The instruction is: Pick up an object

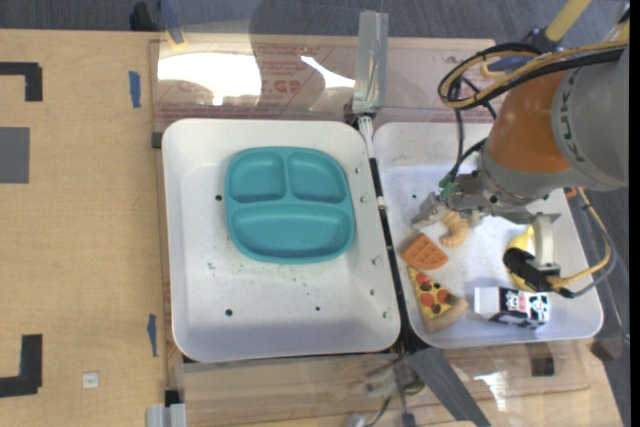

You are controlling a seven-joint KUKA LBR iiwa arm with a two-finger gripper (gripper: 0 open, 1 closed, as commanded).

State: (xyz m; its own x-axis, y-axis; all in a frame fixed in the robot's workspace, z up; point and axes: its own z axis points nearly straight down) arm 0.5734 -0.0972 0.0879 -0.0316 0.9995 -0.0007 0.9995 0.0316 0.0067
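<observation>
My gripper [446, 209] is low in the right bin [585, 320], near its left-middle part, with the grey and orange arm reaching in from the right. A small tan toy piece [457, 232] lies right under the gripper's tip, touching or nearly touching it. Whether the piece is held I cannot tell. An orange waffle-like square [423, 253] lies just left and in front of it. A pizza slice toy [438, 301] sits nearer the bin's front edge.
The left bin [190, 315] holds a teal divided plate [290, 203] in its middle. A ridge [378, 215] separates the two bins. A yellow piece [521, 241] lies in the right bin beside the wrist. Cables loop above the arm.
</observation>
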